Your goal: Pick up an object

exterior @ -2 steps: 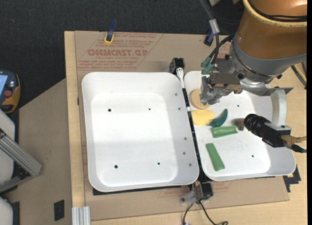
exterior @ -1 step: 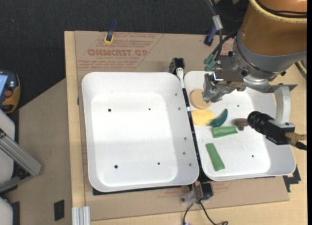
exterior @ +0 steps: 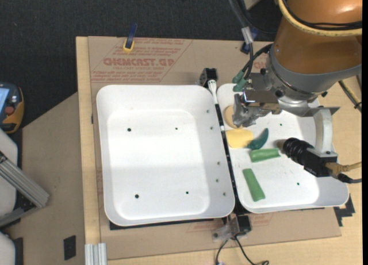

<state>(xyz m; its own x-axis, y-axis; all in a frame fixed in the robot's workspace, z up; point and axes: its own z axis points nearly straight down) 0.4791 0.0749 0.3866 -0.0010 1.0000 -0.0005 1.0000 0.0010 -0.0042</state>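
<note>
From above, the jaws hang at ten o'clock in the right bin, beside one tan disc; whether they are released or clenched I cannot tell. Toward six o'clock crowd one yellow lump, one teal curl and two green pieces, a short block and a long block. A descent here may shove neighbours rather than grip one.

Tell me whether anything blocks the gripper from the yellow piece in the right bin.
Nothing visible lies between them: the gripper hangs over the far edge of the yellow piece, near the left wall of the right bin. A teal curved piece lies close by its right side and might crowd a grasp.
</note>
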